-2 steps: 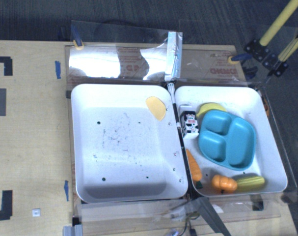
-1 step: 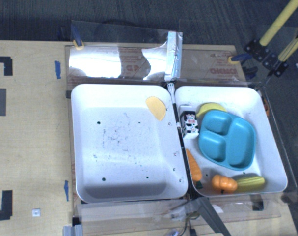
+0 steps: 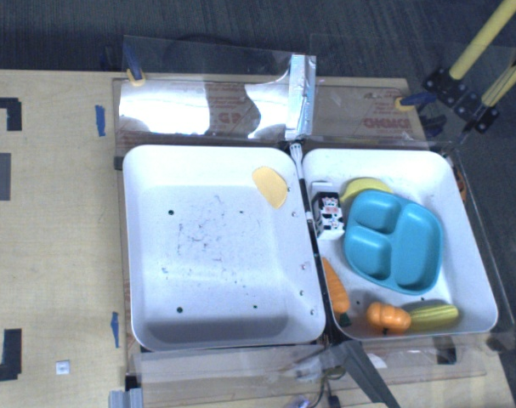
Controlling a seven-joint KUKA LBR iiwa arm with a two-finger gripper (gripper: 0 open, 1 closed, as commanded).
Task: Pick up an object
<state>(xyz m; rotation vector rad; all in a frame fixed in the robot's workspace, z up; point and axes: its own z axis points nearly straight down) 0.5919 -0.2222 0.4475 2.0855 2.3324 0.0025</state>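
The left bin [image 3: 155, 313] holds a flat yellow piece [image 3: 271, 185] near its far right corner. In the right bin [image 3: 474, 253] lies a blue divided plate [image 3: 392, 240], with a yellow object [image 3: 365, 189] partly hidden behind its far edge. A small white toy with black and red marks [image 3: 327, 212] rests by the bin's left wall. An orange carrot [image 3: 335, 287] lies along the divider, and an orange piece [image 3: 388, 316] touches a yellow-green one [image 3: 431, 314] at the near edge.
A clear plastic screen [image 3: 215, 100] stands behind the left bin. Yellow poles on black clamps [image 3: 466, 75] rise at the top right. The wooden bench [image 3: 45, 228] extends left with black tape marks.
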